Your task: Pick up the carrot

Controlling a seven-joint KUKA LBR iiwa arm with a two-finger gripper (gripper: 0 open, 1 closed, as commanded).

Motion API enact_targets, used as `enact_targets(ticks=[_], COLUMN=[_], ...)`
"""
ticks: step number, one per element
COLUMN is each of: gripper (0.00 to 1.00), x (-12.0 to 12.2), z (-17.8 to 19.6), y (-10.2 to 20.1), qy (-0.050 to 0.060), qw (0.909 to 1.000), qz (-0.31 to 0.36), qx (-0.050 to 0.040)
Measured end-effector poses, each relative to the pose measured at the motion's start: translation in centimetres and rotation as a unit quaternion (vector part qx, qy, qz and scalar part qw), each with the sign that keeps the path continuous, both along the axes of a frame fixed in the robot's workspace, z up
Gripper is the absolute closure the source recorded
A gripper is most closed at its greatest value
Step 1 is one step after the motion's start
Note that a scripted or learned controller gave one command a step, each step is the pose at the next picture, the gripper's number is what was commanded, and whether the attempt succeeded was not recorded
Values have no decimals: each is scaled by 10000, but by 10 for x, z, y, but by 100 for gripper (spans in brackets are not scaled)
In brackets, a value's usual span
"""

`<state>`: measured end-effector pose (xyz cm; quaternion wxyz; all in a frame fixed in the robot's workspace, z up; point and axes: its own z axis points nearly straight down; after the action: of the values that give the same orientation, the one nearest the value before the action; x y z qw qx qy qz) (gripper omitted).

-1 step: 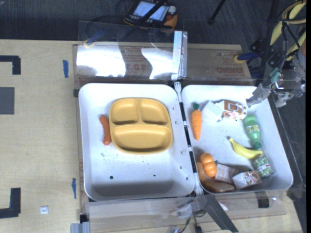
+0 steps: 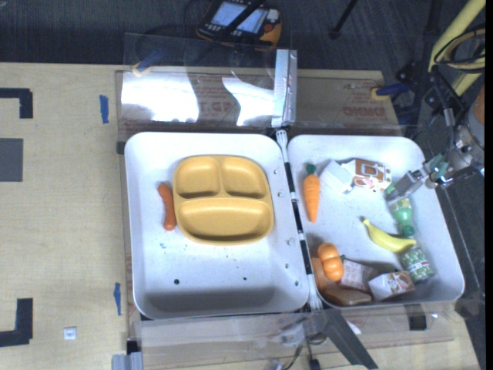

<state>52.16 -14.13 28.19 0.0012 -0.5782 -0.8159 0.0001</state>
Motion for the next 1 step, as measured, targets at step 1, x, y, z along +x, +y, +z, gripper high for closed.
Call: enact_targets(ticks=[1], gripper=[0], x=[80], z=[-76], y=[86], qy=[-25], qw=[9985], qz=[541], qx=[-8])
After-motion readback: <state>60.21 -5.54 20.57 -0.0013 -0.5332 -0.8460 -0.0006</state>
